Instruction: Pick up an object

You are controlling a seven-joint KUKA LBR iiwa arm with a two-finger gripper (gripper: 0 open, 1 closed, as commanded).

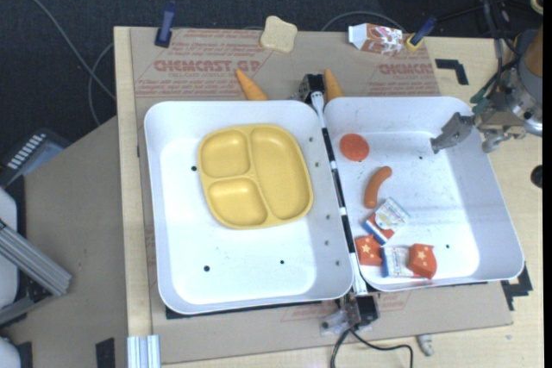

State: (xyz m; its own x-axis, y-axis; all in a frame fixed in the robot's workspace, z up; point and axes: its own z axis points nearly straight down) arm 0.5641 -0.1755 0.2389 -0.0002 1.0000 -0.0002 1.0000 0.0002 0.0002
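Sausage [377,185], smooth and curved, lies in the glossy right bin [483,211]; metal end effector [473,134] spread apart, holding nothing.

Light falls evenly and fairly brightly from above, soft rather than harsh. The two white bins [172,185] read almost blown out, with little surface texture left on their floors, while the dark carpet along the top and left of the frame stays dim and grainy. Shadows are faint and short: a thin dark line hugs the lower rims of the bins, and the yellow tray [255,175] casts a slight soft edge at its lower side. Focus is moderate overall; small packets at the lower right look smeared, their print unreadable. The gripper [473,131] at the right edge appears soft and slightly blurred. Straight bench edges bow a little toward the corners.
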